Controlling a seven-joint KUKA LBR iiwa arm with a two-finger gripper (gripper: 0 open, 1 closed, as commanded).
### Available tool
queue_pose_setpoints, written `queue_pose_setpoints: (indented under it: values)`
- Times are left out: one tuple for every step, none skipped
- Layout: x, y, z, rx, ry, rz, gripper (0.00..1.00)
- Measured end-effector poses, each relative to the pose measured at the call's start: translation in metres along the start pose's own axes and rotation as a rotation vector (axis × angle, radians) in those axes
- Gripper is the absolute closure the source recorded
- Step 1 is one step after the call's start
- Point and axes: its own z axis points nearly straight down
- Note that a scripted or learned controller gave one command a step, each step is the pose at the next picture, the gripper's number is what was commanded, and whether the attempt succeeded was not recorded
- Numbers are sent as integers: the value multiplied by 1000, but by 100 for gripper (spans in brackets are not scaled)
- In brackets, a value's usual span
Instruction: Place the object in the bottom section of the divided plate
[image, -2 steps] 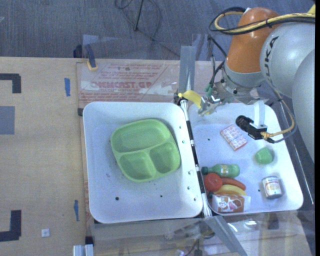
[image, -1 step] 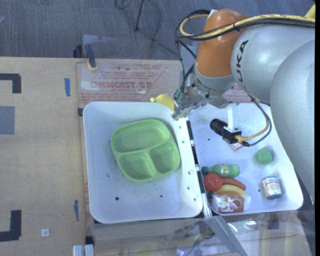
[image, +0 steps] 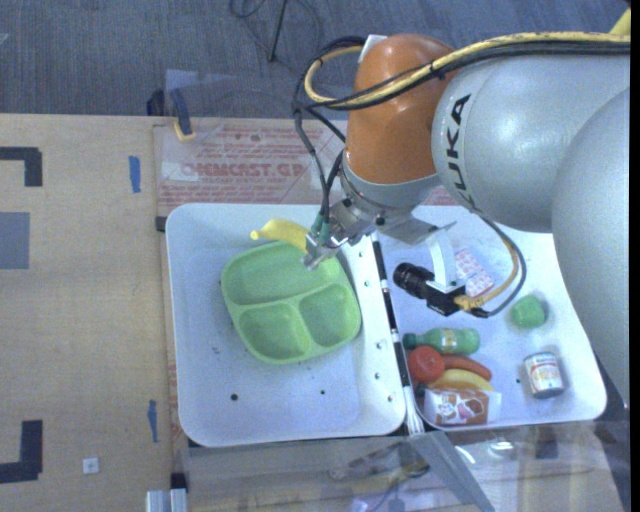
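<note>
One green plate (image: 290, 305) with three sections is lying in the left bin (image: 200, 330). One yellow object (image: 280, 233) is sitting at the plate's far rim. The arm is reaching down, tool (image: 318, 250) hovering there; its grip cannot be determined.

two white bins (image: 200, 400), one green divided plate (image: 290, 300); one can (image: 543, 374)

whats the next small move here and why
Probably lower onto the banana and grasp it. The end effector sits at the plate's upper right edge beside the banana, which lies just off the rim in the left bin, and every plate section looks bare.
</note>
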Motion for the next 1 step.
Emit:
queue_pose_setpoints:
  values:
    - [0, 0, 0, 0, 0, 1, 0]
